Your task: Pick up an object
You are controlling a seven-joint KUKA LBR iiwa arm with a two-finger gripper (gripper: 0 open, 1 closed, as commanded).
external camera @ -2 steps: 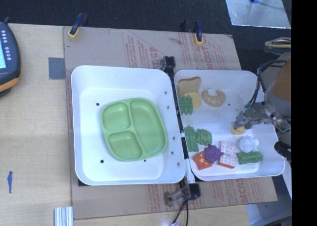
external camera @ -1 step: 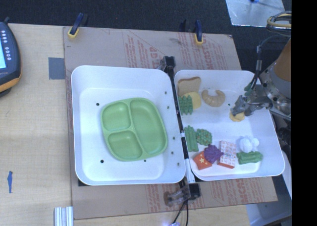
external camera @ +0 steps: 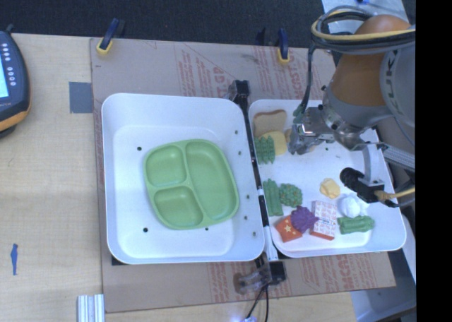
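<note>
Green toy (external camera: 355, 225) is lying well below my pincer (external camera: 302, 140); yellow piece (external camera: 277, 144) is sitting just left; grip state: cannot tell.

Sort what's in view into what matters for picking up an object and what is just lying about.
For the job: gripper; right bin and its toys: purple piece, yellow piece, white ball, green pieces.

Lying about: green tray, left bin, handheld controller, clamps.

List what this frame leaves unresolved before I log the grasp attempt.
- Gripper: finger state unreadable from above; the wrist covers it.
- Right bin: the arm hides its upper right part.
- Tan item: too blurred to identify.
- Small toys near the purple piece: too small to name.
</note>
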